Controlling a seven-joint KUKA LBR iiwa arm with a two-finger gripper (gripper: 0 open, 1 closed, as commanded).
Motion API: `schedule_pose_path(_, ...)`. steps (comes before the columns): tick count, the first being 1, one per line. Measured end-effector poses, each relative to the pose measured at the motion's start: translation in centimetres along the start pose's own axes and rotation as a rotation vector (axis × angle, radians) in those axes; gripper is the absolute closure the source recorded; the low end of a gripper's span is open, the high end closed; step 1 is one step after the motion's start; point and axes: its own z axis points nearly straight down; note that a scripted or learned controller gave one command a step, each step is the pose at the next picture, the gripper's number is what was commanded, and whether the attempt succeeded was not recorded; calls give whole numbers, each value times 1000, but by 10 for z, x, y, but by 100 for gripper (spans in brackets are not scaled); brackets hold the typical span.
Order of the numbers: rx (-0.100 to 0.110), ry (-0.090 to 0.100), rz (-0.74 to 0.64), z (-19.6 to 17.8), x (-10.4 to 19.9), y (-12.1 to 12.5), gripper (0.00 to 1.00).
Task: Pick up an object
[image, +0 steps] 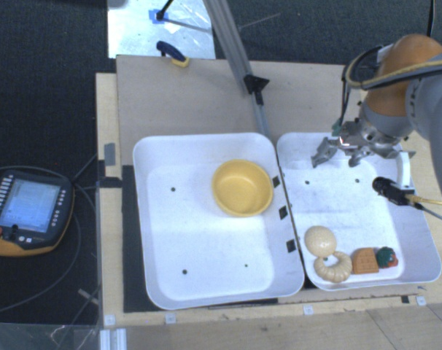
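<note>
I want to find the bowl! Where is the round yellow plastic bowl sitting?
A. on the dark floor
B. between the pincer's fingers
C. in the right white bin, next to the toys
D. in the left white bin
D: the round yellow plastic bowl sits on the floor of the left white bin, near its upper right corner, well apart from the pincer.

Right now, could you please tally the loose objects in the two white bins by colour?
Yellow: 1, a round yellow plastic bowl in the left bin.
Cream: 2, a cream egg-shaped object and a cream ring, right bin.
Orange and green: 1, an orange carrot-like toy.
Total: 4.
</note>
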Motion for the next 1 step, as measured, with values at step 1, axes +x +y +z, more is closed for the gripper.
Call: schedule_pose_path(1,-2,0,0,41,0,0,0)
